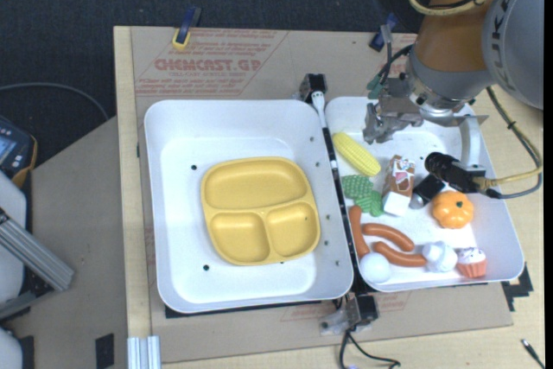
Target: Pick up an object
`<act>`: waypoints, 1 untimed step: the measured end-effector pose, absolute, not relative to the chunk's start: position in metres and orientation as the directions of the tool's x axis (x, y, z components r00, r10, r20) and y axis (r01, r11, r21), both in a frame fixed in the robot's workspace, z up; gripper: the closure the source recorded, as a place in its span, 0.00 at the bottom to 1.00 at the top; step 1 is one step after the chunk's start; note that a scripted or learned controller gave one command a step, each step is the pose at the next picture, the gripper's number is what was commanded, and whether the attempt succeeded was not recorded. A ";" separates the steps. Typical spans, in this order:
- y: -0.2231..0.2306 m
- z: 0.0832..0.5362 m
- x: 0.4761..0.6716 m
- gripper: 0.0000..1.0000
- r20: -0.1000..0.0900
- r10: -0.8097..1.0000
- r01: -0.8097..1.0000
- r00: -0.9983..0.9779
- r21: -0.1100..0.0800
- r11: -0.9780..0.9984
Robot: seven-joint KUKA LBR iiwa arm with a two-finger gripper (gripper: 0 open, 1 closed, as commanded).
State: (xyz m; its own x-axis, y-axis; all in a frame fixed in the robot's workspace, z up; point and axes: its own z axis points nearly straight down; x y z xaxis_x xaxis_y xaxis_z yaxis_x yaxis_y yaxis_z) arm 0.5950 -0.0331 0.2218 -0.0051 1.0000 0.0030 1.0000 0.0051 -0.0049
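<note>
Claw over the right bin's far end, finger state unclear. Beside it lies a corn cob; nearer sit sausages, a small pumpkin and a cupcake. Left bin holds a yellow tray.

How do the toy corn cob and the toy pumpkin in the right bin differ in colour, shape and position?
The corn cob is pale yellow; the pumpkin is orange. The corn cob is long and lies slanted, while the pumpkin is round and squat. The corn cob lies near the bin's left wall, the pumpkin toward its right side. Both lie in the right bin.
</note>
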 end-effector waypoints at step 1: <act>0.015 0.214 0.580 1.00 0.002 1.000 1.000 -0.005 -0.005 0.005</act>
State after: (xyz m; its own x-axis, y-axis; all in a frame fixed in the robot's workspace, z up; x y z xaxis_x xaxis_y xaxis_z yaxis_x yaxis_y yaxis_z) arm 0.5802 0.0155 0.2136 -0.0051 1.0000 0.0022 1.0000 0.0051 -0.0047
